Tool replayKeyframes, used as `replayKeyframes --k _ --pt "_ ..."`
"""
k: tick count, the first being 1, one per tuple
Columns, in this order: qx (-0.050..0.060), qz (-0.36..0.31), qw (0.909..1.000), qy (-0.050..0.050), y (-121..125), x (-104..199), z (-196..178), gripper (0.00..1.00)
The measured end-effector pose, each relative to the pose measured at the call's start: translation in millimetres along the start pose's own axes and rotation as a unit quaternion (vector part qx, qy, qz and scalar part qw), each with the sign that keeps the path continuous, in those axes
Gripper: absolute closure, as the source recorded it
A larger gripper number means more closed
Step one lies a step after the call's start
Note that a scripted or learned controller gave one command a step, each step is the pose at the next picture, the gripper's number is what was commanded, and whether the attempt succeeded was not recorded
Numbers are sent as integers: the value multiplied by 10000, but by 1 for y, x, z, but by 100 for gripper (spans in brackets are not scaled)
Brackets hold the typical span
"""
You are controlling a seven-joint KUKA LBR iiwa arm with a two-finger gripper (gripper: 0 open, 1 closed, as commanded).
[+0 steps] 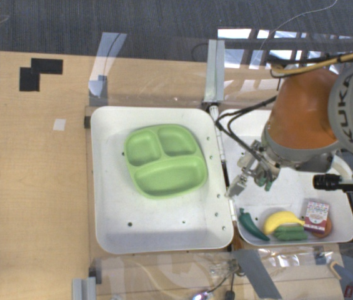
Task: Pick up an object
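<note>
The gripper (248, 179) is hanging over the left part of the right bin (350, 230), close to the wall it shares with the left bin (104, 167), and its thin metal fingers (237, 185) are pointing down and to the left. They appear to be standing slightly apart, though the view is too small to be sure, and nothing is showing between them; they are touching none of the objects. Those objects are lying in a cluster along the near edge of the right bin, below the gripper: a dark green pepper-like piece (251, 225) at the left, a yellow banana (282, 220) curving just beside it, a green block-like piece (290, 232) touching the banana's underside, and a small red and white packet (317, 215) at the right with print too fine to read. The left bin is holding a light green divided plate (164, 160) with three compartments, sitting a little above its middle. The arm (307, 114) is reaching in from the right, its orange band bulking above the wrist, and the grey shell beside it is bearing black letters reading "KUK" at the frame's edge.
</note>
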State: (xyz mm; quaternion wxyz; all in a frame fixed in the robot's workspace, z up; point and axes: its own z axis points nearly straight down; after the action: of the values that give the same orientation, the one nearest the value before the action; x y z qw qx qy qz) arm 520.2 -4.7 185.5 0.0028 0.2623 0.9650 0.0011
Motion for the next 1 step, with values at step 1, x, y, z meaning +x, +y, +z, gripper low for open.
replayKeyframes --k 1 --pt "-5 -1795 9838 2 14 45 0 0"
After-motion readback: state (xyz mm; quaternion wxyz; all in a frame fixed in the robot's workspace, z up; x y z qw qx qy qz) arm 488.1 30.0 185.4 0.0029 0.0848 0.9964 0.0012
